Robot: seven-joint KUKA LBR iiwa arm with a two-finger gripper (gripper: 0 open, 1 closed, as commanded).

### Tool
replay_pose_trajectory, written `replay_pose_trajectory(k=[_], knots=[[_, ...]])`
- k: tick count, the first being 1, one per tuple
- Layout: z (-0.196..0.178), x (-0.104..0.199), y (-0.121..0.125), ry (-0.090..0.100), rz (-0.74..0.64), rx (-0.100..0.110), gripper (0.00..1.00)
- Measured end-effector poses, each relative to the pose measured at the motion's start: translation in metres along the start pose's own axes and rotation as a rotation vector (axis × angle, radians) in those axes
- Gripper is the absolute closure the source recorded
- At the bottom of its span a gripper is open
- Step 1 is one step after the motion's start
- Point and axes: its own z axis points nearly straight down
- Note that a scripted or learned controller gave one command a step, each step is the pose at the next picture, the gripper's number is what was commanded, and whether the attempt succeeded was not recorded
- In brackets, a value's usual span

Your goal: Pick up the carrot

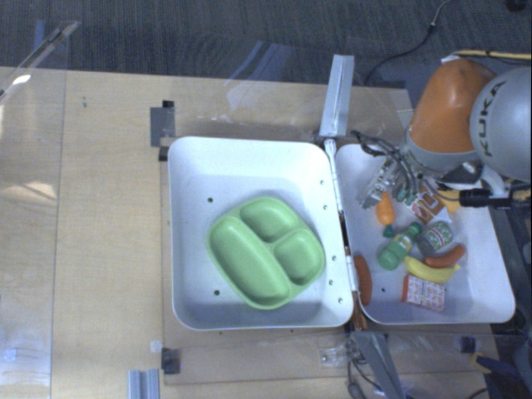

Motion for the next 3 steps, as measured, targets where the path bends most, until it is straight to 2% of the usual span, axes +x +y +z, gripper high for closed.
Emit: replay_pose_trajectory(k=[1, 2, 3], knots=[[-0.126, -0.006, 0.029, 0.011, -0.026, 0.007, 1.0], [-0.125, -0.006, 0.029, 0.012, -0.025, 0.008, 0.0], [0.007, 0.002, -0.014, 0.014, -0.225, 0.007, 0.0]])
